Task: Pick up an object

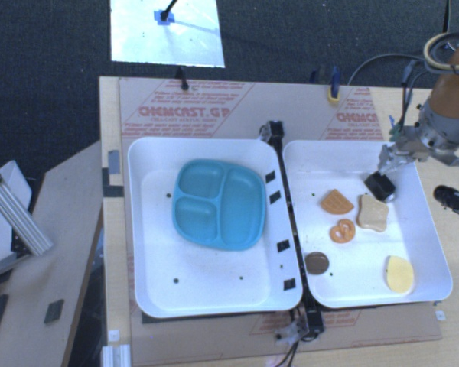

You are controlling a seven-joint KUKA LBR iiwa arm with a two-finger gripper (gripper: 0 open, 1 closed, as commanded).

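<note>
The right bin (436, 235) holds several small food pieces. An orange waffle piece (336, 202) lies near the bin's middle, with a pretzel (342, 231) just below it. A pale bread slice (372, 213) sits to their right. A brown round cookie (316, 263) lies at the front left and a yellow piece (398, 274) at the front right. My gripper (392, 161) hangs over the bin's back right part, above and behind the bread slice, with nothing seen in it.
The left bin (149, 228) holds a blue divided plate (219, 204). A black-clipped divider (283, 212) separates the two bins. The grey arm (447, 117) reaches in from the right. A metal sheet (164, 21) lies beyond the bench.
</note>
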